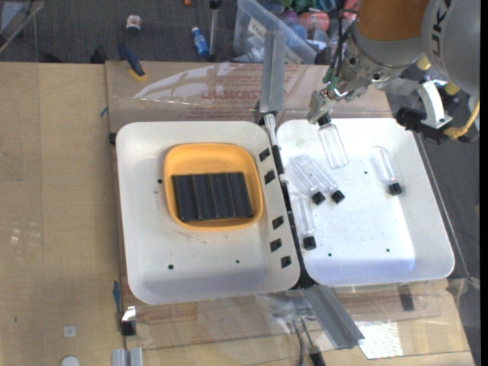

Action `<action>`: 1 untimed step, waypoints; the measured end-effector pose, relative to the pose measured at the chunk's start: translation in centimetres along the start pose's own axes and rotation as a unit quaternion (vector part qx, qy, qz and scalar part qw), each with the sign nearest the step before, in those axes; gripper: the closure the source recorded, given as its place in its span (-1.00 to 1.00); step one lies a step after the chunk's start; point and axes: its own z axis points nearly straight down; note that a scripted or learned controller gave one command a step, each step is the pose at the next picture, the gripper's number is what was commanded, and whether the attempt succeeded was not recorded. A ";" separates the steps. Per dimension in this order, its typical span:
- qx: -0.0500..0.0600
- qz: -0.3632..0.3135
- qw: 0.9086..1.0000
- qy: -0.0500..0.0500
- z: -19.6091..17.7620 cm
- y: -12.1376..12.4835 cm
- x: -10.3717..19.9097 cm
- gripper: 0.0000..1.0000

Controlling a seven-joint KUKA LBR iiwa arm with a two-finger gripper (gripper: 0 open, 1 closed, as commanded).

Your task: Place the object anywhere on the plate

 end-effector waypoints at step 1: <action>0.000 -0.031 1.000 0.000 -0.9 0.3 0.6 1.00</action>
